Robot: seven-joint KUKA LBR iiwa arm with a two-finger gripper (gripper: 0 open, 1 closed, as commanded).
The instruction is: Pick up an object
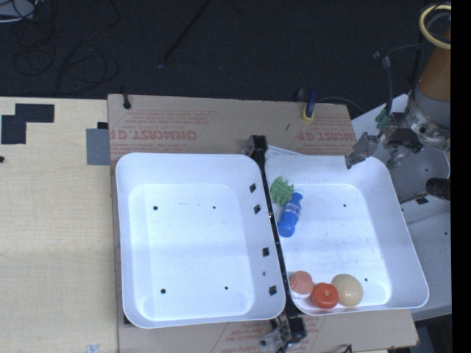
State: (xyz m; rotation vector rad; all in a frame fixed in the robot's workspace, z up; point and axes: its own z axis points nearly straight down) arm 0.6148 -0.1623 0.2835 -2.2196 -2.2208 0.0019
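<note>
While my claw (377,147) hangs over the right bin's (383,230) far corner, I cannot tell its state. Blue bottle (288,215) and green item (281,190) lie against the divider; red ball (324,295), pink piece (301,282) and tan ball (347,289) crowd the near wall. Risk: walls block entry, and neighbours get nudged or caught together.

Cardboard sheet (221,123) under bins: red print upside down, repeated, apparently "CHEMCRZT, GP"; exact letters uncertain.
</note>
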